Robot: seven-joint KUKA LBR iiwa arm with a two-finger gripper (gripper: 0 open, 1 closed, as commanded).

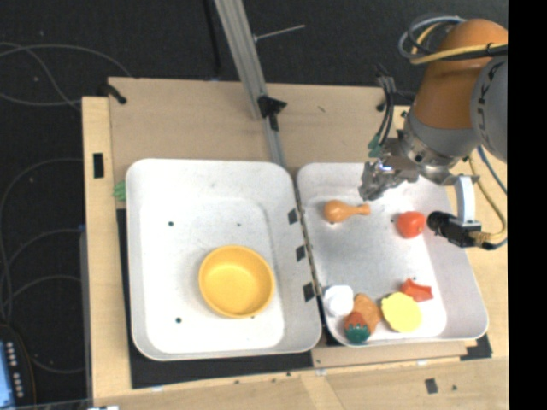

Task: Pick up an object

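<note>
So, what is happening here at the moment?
The arm reaches in from the right, and its gripper hangs over the right bin, just above a tan drumstick-shaped toy. Nothing looks lifted yet. A red toy lies nearby, and more toys lie along the near edge. The left bin holds a yellow bowl.

A yellow bowl sits upright, mouth up, in the left bin, toward its near side. The rest lie in the right bin. An orange, pear-shaped piece lies on its side near the far left, narrow end pointing right. A red rounded piece rests near the right wall. In the near left corner a white ball touches an orange carrot-like piece with a green end. Just beside that lies a flat yellow disc, and a small red-orange wedge touches the disc's far edge.
</note>
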